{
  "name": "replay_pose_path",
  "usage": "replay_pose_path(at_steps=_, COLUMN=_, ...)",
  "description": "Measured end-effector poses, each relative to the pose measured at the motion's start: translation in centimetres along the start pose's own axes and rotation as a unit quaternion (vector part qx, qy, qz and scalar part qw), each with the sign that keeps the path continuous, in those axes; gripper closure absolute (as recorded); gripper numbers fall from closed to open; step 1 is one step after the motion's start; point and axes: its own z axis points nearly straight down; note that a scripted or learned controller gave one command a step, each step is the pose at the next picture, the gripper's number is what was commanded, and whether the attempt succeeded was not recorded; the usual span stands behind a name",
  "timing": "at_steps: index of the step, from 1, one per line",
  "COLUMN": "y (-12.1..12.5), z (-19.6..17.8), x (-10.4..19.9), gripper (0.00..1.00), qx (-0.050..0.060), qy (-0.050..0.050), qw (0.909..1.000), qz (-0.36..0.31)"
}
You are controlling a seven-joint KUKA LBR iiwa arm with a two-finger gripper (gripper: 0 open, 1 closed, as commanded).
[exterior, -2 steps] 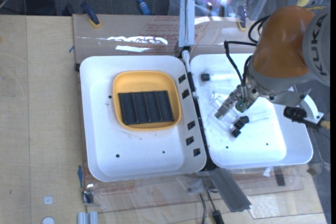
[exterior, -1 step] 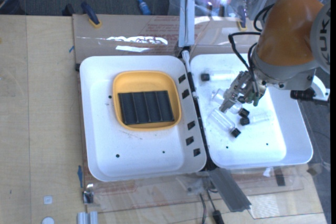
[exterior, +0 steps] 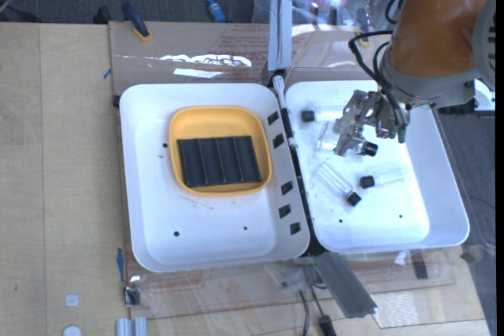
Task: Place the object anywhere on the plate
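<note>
- While the arm [exterior: 441, 20] hangs over the right bin [exterior: 441, 193], picking looks like the step in hand.
- Left bin [exterior: 146, 193]: the yellow plate [exterior: 185, 126] lies at its middle, bearing a dark ribbed block [exterior: 218, 160].
- Gripper [exterior: 356, 139]: low near the right bin's back edge; I cannot tell its finger state.
- Clear tubes [exterior: 335, 179] lie mid-bin; next, grip one and carry it left.

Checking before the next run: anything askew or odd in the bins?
Nothing broken or spilled. The yellow plate in the left bin already carries a dark ribbed block, sitting slightly rotated. In the right bin, clear tubes with black caps lie scattered at odd angles under the claw.
</note>
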Motion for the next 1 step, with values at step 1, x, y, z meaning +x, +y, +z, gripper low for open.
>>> replay_pose_path(at_steps=1, y=-0.45, z=-1.36, x=-3.60, gripper=1.00, qx=0.000, qy=0.000, qw=0.9935, qz=-0.114)
